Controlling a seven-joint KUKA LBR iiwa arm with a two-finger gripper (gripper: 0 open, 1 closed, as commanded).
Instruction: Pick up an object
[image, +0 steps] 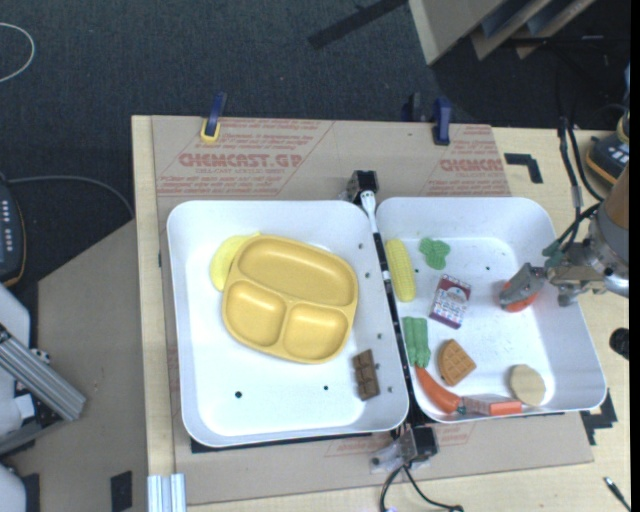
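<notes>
My gripper (545, 280) hangs over the right side of the right bin (480, 215), reaching in from the right edge. Directly under its left tip lies a small red object (514, 298), partly covered by the gripper; whether it is gripped is hidden. Also in the right bin are a yellow corn cob (401, 268), a small green piece (434, 251), a red and white box (451, 300), a green vegetable (416, 341), a brown waffle-like piece (456, 362), an orange carrot (436, 390), a tan round piece (527, 383) and an orange-handled item (495, 407).
The left bin (190, 300) holds a yellow divided plate (288, 297) lying over a yellow flat piece (224, 262), and a brown chocolate bar (366, 374) near its right wall. The arm's grey wrist (612, 230) stands at the right edge.
</notes>
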